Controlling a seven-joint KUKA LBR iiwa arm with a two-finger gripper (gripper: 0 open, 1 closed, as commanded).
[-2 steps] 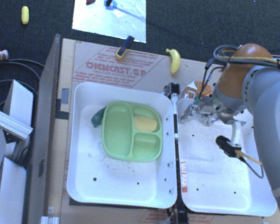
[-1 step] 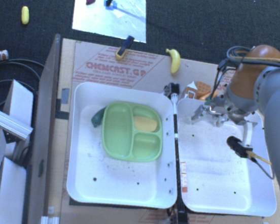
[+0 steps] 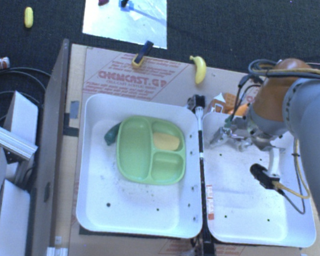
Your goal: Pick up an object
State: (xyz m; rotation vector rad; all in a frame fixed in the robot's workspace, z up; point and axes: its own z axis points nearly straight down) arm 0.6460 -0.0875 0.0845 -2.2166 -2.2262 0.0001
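The arm is reaching into the right bin (image 3: 287,229), its gripper (image 3: 224,136) hovering near the upper-left corner with fingers spread, holding nothing (apparently the approach step). The green divided plate (image 3: 151,151) is sitting in the left bin (image 3: 137,215); grasping it is requiring a crossing leftward.

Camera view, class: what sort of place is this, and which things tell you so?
Probably a robotics lab test bench: a grey robot arm reaches over two white bins, one holding a green divided plate, with loose cables on dark carpet.
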